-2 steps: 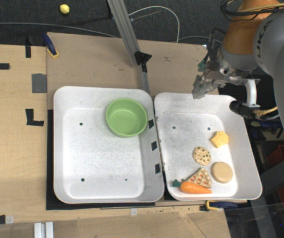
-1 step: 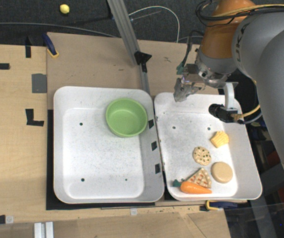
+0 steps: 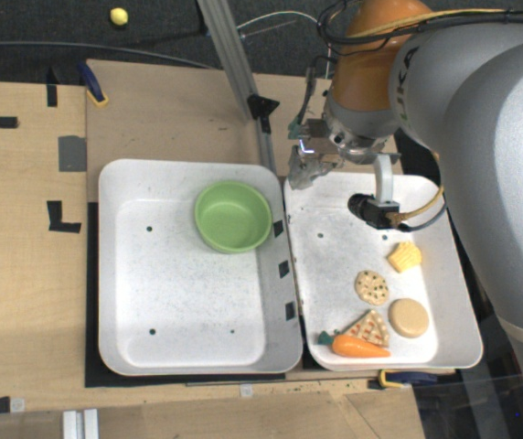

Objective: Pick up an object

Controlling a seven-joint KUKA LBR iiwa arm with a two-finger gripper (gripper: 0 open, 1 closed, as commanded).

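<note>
A toy carrot (image 3: 357,346) was noted at the right bin's (image 3: 444,350) near edge; the gripper (image 3: 309,165) was poised above the far corner, approach pending, descent required

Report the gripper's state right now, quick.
Gripper: cannot be told. It sits over the far left corner of the right bin, with nothing visibly held.

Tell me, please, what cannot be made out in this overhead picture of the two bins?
- Gripper, camera view: whether it is open or shut; too small and dark.
- Triangular pizza-slice toy: its lower edge is covered by the orange carrot toy.
- Right white bin: its far right part is hidden under the grey arm.
</note>
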